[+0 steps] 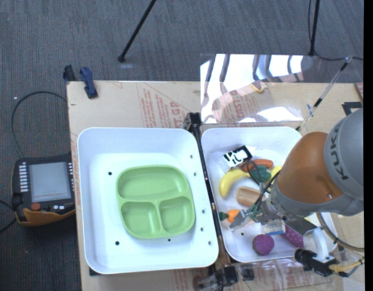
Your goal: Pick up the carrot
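The carrot (pixel 232 213) is a small orange piece with a green top, lying near the left wall of the right bin (pixel 277 135). My gripper (pixel 250 217) hangs low over the bin just right of the carrot, very near it or touching it. The arm's orange band (pixel 307 174) and grey wrist hide the bin's right half.
A yellow banana (pixel 230 181), a tan bun-like piece (pixel 247 194), a red-orange and green vegetable (pixel 259 164) and a black-and-white card (pixel 237 156) lie behind the carrot. A purple piece (pixel 263 244) sits at the front. The left bin (pixel 98 223) holds a green divided plate (pixel 154 200).
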`<state>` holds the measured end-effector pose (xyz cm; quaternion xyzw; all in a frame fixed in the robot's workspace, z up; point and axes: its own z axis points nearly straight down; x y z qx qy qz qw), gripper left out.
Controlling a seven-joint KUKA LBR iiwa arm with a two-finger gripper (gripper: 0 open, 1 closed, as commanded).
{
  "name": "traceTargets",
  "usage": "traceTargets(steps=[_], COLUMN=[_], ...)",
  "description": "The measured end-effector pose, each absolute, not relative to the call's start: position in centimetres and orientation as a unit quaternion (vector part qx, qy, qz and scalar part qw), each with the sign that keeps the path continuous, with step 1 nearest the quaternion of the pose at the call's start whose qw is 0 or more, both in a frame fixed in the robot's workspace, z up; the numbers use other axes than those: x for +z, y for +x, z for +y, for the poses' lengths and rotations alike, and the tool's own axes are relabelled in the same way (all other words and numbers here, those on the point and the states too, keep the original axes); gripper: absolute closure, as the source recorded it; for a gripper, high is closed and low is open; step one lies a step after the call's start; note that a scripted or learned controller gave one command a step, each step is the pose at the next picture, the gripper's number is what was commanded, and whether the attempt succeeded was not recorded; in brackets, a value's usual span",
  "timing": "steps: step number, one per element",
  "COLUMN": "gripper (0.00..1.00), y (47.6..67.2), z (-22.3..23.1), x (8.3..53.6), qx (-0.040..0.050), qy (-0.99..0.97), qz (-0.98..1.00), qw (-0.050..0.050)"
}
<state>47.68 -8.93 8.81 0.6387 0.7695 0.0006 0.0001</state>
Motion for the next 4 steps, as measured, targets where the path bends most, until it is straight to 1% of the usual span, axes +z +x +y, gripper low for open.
traceTargets(steps=[1, 2, 3, 4], gripper=[0.0, 1.0, 1.0, 1.0], y=[52.7, 52.6, 48.6, 47.7], z=[-9.2, -9.2, -8.2, -2.3], x=[8.6, 9.4, 8.5, 18.9], qx=[-0.002, -0.004, -0.0033, 0.0011], qy=[0.85, 0.85, 0.889, 0.872], qz=[0.527, 0.527, 0.458, 0.489], qw=[-0.003, -0.007, -0.004, -0.002])
